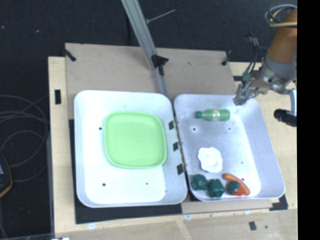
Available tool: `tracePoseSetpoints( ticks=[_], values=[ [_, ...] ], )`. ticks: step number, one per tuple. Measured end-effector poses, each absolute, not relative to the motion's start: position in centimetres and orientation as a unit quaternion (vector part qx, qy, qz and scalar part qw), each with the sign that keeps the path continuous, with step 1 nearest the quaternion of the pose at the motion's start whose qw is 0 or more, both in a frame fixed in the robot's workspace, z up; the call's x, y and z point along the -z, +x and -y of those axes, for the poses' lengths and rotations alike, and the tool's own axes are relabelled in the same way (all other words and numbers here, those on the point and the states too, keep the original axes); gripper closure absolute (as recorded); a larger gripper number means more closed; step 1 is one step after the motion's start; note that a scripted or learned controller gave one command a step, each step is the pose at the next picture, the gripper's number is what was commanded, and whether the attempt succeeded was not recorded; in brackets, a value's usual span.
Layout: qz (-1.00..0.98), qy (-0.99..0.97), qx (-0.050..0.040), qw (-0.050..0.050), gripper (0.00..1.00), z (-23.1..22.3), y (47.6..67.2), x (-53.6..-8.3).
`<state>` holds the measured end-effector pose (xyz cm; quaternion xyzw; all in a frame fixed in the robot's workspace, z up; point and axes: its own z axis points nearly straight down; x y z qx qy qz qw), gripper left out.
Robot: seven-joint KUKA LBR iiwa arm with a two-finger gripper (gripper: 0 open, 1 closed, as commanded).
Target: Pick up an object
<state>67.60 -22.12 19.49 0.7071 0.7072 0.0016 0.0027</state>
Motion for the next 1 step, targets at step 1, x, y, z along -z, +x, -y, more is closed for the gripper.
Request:
tracePoseSetpoints(
  ticks=[1],
  values=[
    [-0.707, 0.707, -0.0009, 0.001, 1.0, 22.2, 67.64, -22.38]
  ],
)
